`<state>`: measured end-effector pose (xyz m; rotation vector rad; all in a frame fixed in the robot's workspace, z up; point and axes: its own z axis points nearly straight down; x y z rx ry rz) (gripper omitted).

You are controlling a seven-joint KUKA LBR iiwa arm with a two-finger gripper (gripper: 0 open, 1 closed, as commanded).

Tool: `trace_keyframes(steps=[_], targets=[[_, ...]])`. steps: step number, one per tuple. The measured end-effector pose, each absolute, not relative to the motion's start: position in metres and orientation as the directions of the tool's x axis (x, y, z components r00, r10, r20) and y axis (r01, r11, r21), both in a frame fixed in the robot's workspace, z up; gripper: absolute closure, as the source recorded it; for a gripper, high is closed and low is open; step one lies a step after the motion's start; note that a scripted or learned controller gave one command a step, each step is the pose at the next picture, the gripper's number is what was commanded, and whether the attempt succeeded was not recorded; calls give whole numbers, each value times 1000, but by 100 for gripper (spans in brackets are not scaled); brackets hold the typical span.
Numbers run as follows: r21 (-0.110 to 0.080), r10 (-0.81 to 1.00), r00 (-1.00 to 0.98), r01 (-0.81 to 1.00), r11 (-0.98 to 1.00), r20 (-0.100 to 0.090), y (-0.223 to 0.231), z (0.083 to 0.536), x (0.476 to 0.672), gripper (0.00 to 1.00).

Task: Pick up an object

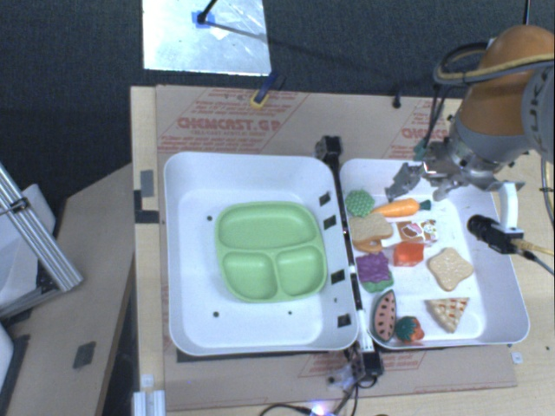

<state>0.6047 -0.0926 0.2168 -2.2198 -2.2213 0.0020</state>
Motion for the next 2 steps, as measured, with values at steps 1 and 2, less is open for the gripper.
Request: trace_keyframes(steps=[1,2], targets=[[-2,1000,-1,1000,1,1,-88,166,595,0],[-3,1000,-1,1000,1,1,-82,123,593,0]])
